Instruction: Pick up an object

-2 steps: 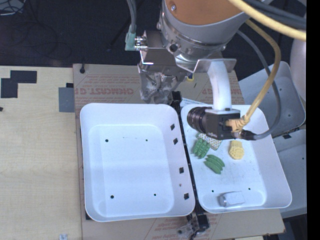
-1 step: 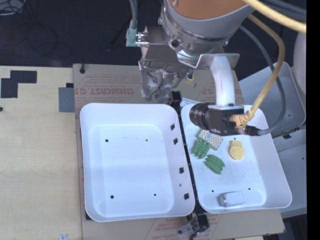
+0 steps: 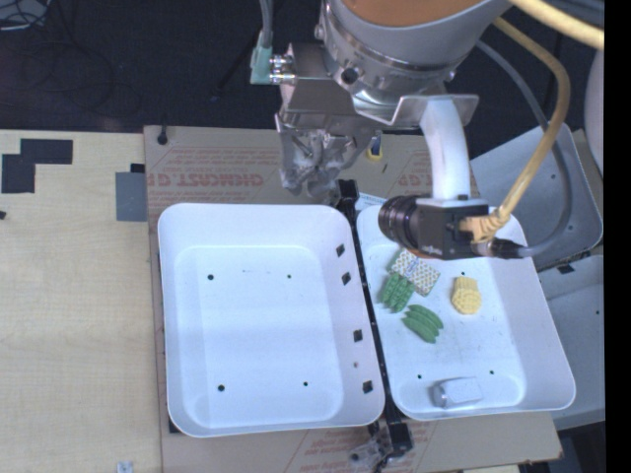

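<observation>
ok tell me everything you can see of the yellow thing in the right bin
The yellow object is small, roundish and bumpy, like a plastic toy corn piece. It lies on the floor of the right bin, right of the checkered piece and the green pieces, touching none of them. Nothing grips it.

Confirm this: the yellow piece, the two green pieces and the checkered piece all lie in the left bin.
Wrong bin. The camera view shows the yellow piece, the green pieces and the checkered piece all lying in the right bin.
</observation>
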Robot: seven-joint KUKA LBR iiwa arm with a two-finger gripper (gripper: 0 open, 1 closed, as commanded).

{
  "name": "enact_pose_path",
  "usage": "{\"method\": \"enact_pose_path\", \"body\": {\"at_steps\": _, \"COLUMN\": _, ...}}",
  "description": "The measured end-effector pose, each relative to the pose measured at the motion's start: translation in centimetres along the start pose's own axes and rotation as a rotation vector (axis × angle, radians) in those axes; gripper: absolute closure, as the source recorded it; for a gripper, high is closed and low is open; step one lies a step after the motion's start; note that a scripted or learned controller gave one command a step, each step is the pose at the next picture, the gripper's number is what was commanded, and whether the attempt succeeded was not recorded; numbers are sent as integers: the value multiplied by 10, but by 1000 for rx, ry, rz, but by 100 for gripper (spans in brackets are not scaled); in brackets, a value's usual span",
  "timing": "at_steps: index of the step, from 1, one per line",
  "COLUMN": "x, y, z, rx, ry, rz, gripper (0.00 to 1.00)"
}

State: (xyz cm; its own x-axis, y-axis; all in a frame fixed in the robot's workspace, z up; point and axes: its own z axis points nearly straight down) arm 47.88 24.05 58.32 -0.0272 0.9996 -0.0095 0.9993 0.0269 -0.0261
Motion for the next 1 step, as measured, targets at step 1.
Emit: {"method": "enact_pose_path", "body": {"at_steps": 1, "x": -45, "y": -1, "z": 186, "rx": -6, "ry": 1, "rz": 30, "gripper": 100}}
